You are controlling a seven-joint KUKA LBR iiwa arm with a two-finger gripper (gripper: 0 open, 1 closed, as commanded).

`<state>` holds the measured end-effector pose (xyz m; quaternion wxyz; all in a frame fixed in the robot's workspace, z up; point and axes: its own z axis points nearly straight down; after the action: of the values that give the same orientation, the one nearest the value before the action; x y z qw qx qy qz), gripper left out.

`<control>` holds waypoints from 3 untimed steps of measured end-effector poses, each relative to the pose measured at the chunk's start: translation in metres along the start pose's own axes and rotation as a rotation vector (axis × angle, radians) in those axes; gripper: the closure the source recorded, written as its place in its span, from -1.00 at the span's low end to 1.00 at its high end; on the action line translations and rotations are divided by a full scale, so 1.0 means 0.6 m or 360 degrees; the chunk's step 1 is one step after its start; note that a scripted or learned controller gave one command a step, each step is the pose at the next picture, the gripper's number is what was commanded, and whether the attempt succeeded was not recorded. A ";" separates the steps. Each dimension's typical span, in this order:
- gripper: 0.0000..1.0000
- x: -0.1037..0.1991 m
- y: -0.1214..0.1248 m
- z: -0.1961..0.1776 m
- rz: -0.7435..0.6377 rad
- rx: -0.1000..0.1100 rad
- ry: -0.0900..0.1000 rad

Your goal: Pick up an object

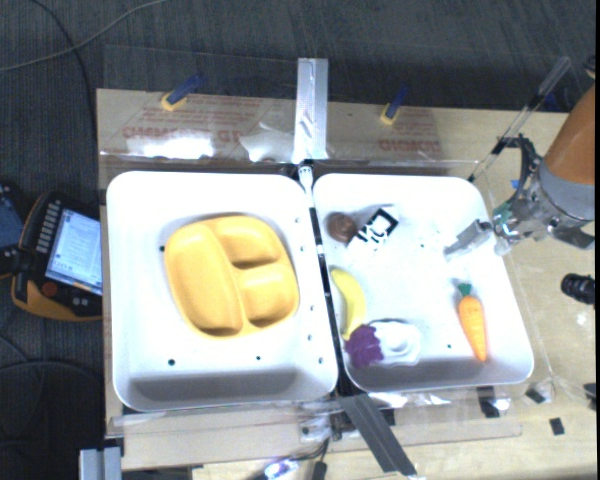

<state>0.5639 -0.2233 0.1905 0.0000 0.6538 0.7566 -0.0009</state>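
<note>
The right bin (pixel 420 193) holds an orange carrot (pixel 471 323) near its right wall, a yellow banana (pixel 348 296) along its left wall, and purple grapes (pixel 364 345) beside a white object (pixel 400 340) at the front. A brown round object (pixel 340 227) and a black-and-white piece (pixel 378 225) lie at the back left. My gripper (pixel 470 238) hangs over the bin's right rim, above and behind the carrot, with nothing seen between its fingers.
The left bin (pixel 140 368) carries a yellow divided plate (pixel 232 273). A metal divider strip (pixel 311 118) stands behind the bins. A handheld pendant (pixel 55 258) lies on the floor at the left. Black cables (pixel 40 38) run over the carpet.
</note>
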 end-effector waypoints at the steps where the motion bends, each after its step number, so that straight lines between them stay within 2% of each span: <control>1: -1.00 0.018 -0.034 0.152 0.0182 -0.0008 0.0015; 2: -1.00 0.027 -0.085 0.157 0.0111 -0.0054 0.0001; 3: -1.00 0.024 -0.087 0.157 -0.0087 -0.0040 -0.0003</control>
<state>0.5099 -0.2169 0.0961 0.0088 0.6328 0.7742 0.0079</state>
